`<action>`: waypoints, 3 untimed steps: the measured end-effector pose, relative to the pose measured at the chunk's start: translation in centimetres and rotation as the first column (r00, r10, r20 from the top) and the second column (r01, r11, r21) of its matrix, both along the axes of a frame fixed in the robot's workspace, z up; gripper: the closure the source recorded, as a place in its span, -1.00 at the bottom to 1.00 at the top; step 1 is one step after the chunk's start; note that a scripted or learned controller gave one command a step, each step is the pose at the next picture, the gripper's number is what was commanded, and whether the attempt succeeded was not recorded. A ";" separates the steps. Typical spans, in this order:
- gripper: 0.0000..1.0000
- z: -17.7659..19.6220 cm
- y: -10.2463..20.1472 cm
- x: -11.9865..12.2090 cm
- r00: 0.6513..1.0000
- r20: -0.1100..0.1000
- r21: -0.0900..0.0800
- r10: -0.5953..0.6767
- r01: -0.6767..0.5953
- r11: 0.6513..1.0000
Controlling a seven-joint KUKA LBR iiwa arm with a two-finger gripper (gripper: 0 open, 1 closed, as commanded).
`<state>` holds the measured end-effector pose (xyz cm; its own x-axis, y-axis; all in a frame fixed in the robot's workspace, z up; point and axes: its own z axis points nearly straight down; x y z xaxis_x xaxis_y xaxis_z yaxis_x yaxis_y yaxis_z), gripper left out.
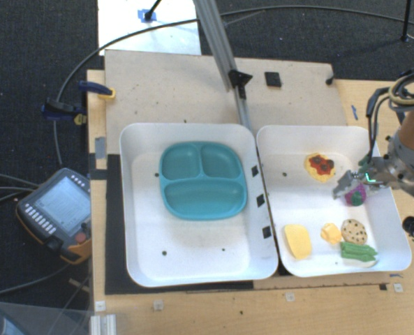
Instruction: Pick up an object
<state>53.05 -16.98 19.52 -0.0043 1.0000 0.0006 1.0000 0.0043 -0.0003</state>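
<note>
In the right bin [388, 222] lie several toy foods: a round pizza slice with red topping [320, 166], a purple grape-like piece [356, 197], a yellow slab [298, 241], a small orange chunk [330, 233], a speckled cookie [353, 231] and a green bean pod [359, 252]. My gripper [352, 187] reaches in from the right and sits low over the right bin's right side. Its tip is directly at the purple piece, partly covering its top. I cannot tell from the view whether it touches or grips that piece.
The left bin [144, 250] holds a teal divided plate [202, 180]. A metal pole [220, 44] slants over the back of the bench. Cables and a teach pendant [56, 211] lie off the bench at the left. The arm's body [412, 152] stands over the right bin's right rim.
</note>
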 end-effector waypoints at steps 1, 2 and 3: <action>-1.00 0.1 0.0 0.1 1.000 0.002 0.000 0.000 0.000 1.000; -1.00 -4.2 -0.3 0.6 1.000 0.000 -0.001 -0.003 0.003 1.000; -1.00 -10.2 -1.0 0.2 1.000 -0.003 0.000 -0.003 0.003 1.000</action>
<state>53.27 -17.93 9.35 -0.0010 1.0000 0.0004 1.0000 0.0010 -0.0028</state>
